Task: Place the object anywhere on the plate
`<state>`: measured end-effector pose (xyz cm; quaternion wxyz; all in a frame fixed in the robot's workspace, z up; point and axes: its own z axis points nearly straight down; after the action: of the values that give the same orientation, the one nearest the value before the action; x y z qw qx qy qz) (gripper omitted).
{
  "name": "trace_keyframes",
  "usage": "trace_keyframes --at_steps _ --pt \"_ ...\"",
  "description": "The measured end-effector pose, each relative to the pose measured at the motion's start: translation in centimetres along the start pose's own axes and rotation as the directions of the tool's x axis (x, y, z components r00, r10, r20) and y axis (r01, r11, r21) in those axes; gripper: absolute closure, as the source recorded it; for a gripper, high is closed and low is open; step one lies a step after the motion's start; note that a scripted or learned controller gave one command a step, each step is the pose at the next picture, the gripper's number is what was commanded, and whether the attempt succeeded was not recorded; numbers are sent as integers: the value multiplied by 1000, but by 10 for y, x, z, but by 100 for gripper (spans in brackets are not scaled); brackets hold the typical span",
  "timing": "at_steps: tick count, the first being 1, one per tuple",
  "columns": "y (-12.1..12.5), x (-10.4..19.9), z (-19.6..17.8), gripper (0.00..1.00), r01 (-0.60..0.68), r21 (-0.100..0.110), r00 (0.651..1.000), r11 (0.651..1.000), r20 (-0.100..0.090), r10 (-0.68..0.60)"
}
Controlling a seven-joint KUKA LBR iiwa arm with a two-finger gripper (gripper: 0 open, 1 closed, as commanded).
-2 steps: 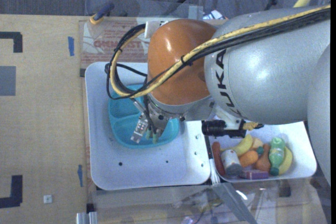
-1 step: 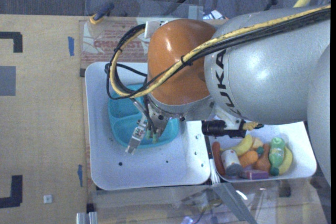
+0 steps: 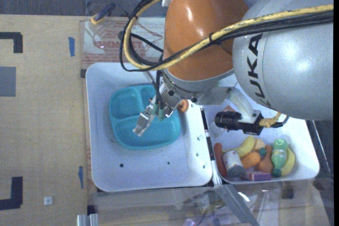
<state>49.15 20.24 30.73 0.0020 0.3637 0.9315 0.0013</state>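
Observation:
A blue divided plate [image 3: 131,114] lies in the left white bin [image 3: 106,166]. My gripper [image 3: 152,117] hangs over the plate's right half, its tip pointing down and to the left. A small orange object [image 3: 183,106] sits just past the plate's upper right corner, close beside the gripper and partly under the arm. I cannot tell whether it rests on the plate's rim or on the bin floor. The arm's orange band and grey body hide the far right part of the left bin.
The right bin [image 3: 310,159] holds several toy foods: a yellow banana [image 3: 244,145], an orange piece [image 3: 251,160], a green bottle [image 3: 279,155], a can [image 3: 233,163] and a red sausage [image 3: 219,159]. Cables loop above the left bin.

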Motion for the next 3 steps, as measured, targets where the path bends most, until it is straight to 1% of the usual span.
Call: trace_keyframes --at_steps 1,2,3 --pt "2 2 -10 100 5 -3 1000 1000 2 -5" --pt "5 22 92 100 170 2 985 985 -3 -170" --pt "5 21 92 0 169 2 986 986 -3 -169"
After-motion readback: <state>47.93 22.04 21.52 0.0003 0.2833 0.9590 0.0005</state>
